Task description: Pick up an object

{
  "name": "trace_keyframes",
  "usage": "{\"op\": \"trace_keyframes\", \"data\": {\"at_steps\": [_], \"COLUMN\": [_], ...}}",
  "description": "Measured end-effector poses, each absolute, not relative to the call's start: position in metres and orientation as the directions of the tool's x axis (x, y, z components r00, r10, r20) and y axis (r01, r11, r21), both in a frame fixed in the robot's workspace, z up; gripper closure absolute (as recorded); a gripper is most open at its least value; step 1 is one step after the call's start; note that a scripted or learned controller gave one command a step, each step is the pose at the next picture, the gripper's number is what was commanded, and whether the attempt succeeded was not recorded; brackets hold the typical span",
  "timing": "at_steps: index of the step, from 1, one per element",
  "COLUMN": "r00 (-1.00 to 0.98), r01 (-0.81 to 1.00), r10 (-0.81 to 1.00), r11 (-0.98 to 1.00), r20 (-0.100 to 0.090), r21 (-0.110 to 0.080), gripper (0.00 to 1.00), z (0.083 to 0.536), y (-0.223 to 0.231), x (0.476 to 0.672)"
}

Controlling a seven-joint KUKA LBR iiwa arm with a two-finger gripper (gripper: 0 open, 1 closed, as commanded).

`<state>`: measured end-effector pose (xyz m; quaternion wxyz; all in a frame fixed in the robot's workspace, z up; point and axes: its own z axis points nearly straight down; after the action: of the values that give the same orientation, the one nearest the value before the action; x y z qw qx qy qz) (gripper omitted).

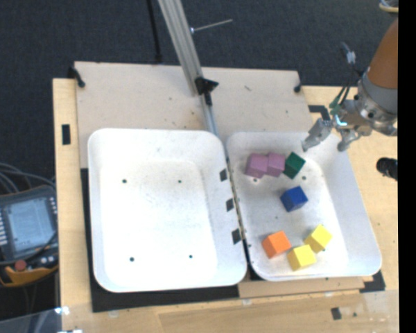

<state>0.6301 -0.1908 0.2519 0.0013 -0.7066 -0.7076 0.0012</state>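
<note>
Six blocks (pixel 286 207) lie below-left of the spread, unladen hand (pixel 331 138).

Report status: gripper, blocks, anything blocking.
Gripper above right bin's far edge, jaws open, nothing held. Nearest: green block touching pink blocks. Blue block stands apart.

Open claw (pixel 331 138) hovers above the right bin (pixel 347 207).

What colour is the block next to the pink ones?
Dark green block, touching the pink blocks, seen in the camera view.
</note>
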Motion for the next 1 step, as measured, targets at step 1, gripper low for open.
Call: {"op": "trace_keyframes", "data": {"at_steps": [1], "r00": [-0.004], "r01": [1.000], "r10": [1.000], "r11": [0.004], "r20": [-0.003], "r21": [0.001], "gripper": [0.00], "z": [0.2552], "y": [-0.1911], "x": [0.6308]}}
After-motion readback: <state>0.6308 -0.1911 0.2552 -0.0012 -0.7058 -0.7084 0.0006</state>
